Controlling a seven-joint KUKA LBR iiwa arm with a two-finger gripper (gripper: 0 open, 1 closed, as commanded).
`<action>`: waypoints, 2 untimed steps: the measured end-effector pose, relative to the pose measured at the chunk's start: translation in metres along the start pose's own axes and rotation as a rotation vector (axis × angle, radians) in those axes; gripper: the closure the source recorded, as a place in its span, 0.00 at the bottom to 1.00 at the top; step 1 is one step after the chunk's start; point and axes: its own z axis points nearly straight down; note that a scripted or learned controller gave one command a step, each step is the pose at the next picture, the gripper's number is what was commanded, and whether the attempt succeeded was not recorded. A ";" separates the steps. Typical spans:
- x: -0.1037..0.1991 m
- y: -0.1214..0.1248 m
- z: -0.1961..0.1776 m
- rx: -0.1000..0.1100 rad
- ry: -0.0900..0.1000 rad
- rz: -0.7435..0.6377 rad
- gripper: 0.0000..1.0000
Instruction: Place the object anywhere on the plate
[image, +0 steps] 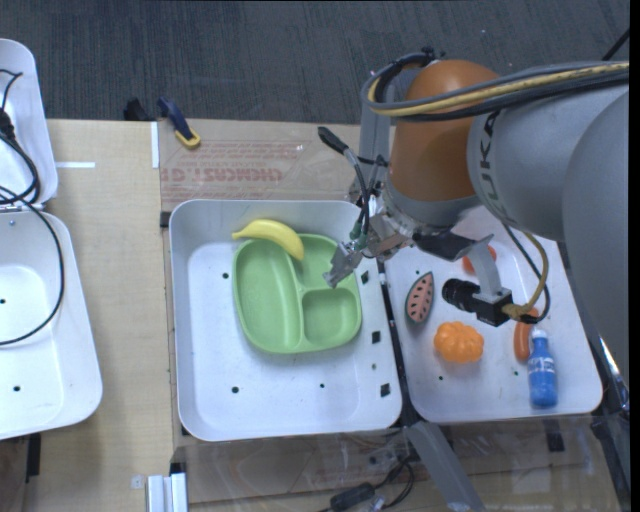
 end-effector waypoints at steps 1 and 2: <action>-0.002 0.000 -0.009 0.000 -0.001 0.000 1.00; -0.002 0.000 -0.008 0.001 -0.001 0.001 0.00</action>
